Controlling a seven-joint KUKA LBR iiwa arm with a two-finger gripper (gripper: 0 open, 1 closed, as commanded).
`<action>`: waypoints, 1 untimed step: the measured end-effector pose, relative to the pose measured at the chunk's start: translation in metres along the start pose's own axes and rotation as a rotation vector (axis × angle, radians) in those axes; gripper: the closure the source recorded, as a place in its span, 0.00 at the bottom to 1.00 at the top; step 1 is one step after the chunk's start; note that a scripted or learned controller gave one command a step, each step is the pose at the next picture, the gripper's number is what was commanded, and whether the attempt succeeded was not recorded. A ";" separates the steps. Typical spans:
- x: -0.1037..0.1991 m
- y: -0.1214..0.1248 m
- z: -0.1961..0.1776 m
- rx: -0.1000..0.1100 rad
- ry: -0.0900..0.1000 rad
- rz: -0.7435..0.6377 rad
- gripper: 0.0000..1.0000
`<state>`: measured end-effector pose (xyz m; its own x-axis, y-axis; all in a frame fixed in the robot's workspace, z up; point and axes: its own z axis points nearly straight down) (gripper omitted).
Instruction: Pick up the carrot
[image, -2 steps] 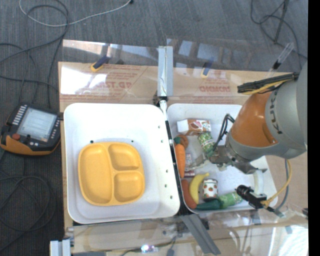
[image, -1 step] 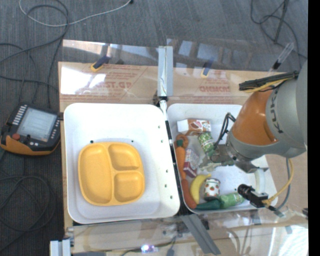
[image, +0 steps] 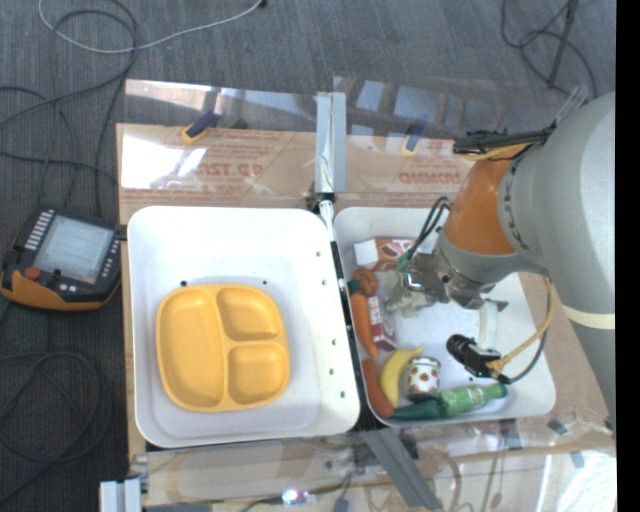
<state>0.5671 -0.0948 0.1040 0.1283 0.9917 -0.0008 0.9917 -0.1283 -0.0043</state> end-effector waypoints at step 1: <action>0.063 -0.026 -0.079 0.000 -0.002 0.077 1.00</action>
<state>0.5494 -0.0289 0.1826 0.2046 0.9788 -0.0027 0.9788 -0.2046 -0.0036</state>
